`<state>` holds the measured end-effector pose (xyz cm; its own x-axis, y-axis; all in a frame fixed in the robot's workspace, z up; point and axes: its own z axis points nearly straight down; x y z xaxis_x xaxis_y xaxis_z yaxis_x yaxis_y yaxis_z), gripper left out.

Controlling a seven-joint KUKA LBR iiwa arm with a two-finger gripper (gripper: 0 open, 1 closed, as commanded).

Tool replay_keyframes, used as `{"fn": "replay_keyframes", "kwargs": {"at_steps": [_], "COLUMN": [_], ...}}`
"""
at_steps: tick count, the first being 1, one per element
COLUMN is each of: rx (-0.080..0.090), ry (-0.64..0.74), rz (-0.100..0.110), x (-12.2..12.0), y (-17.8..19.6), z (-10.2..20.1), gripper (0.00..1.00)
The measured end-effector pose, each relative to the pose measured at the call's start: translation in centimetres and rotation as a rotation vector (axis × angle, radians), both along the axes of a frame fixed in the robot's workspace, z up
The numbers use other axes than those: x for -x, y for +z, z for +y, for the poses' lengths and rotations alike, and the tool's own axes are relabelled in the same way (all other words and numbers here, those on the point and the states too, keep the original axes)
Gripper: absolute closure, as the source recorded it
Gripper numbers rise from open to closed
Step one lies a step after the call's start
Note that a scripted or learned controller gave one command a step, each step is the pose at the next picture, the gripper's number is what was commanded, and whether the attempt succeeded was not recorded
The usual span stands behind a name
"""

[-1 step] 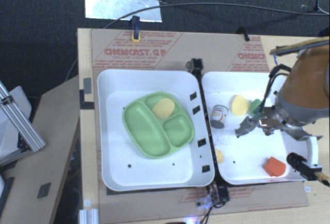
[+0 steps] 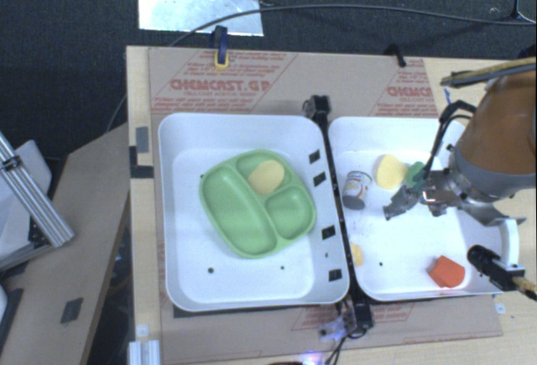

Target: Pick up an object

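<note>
In the right bin (image 2: 394, 288) my gripper (image 2: 399, 204) hangs low over the white floor, just right of a small grey and white can (image 2: 356, 188). A yellow rounded object (image 2: 388, 171) lies a little behind the gripper, with a green object (image 2: 415, 174) beside it, partly hidden by the wrist. An orange block (image 2: 446, 272) rests near the bin's front right corner. A small yellow piece (image 2: 357, 254) lies by the bin's left wall. Nothing shows in the gripper's grasp.
The left bin (image 2: 193, 271) holds a green divided plate (image 2: 252, 208) with a yellow object (image 2: 267, 176) in its back compartment. Black clips (image 2: 327, 231) line the wall between the bins. The arm's grey and orange body (image 2: 495, 145) covers the right bin's right side.
</note>
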<state>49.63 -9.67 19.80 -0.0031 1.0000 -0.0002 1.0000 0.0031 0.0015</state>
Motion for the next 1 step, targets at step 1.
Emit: {"fn": "replay_keyframes", "kwargs": {"at_steps": [1], "rx": [-0.001], "ry": [-0.001], "rz": [0.002], "x": [-0.81], "y": [-4.95], "z": [0.72], "gripper": [0.0]}}
